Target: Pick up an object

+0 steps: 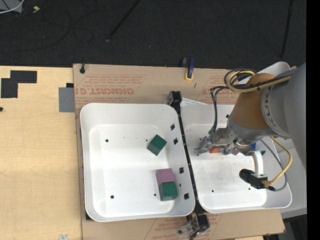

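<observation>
My gripper [216, 147] is low inside the right bin [235, 194], near its back left part, under the grey arm with the orange band [250, 111]. A small red-orange object [215, 150] shows right at the gripper's tip, mostly hidden by it. A bit of blue [253, 145] peeks out on the gripper's right side. In the left bin [115, 204] a dark green cube [157, 144] lies near the middle right. A purple block [164, 175] lies toward the front right, touching a second green cube [169, 190] just in front of it.
A black divider clamp [183, 149] runs between the two bins. Cables loop from the wrist, and a black connector [251, 178] hangs over the right bin's floor. Both bins rest on a cardboard sheet [125, 86]; a blue-yellow clip [189, 70] stands at its back edge.
</observation>
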You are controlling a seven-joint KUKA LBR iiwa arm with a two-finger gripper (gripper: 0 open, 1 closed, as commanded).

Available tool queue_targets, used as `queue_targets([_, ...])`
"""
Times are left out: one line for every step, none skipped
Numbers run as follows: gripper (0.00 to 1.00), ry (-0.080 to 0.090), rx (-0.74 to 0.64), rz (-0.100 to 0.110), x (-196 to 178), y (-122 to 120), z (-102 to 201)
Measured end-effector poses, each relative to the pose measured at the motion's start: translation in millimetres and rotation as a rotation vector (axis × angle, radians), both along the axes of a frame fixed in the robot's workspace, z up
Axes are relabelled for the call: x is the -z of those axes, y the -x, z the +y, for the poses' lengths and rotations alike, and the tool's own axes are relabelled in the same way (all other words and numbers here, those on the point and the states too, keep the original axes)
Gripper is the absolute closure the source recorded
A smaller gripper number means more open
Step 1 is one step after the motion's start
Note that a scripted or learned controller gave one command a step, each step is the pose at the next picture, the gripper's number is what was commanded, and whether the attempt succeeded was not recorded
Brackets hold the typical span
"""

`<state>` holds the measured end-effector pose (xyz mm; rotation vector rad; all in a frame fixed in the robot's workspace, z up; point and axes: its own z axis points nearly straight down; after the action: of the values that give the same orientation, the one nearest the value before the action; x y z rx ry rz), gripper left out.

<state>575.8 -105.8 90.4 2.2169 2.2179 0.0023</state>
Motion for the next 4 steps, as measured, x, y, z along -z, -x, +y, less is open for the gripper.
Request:
queue_targets([0.0,0.0,0.004,0.001,-93.2,30.7,-41.8])
queue_targets([0.0,-0.001,0.003,0.008,7.2,6.3,-111.1])
queue_targets([0.0,-0.003,-0.003,0.005,2.8,-36.0,-75.0])
queue_targets([1.0,-0.003,-0.003,0.006,-8.3,-35.1,-76.1])
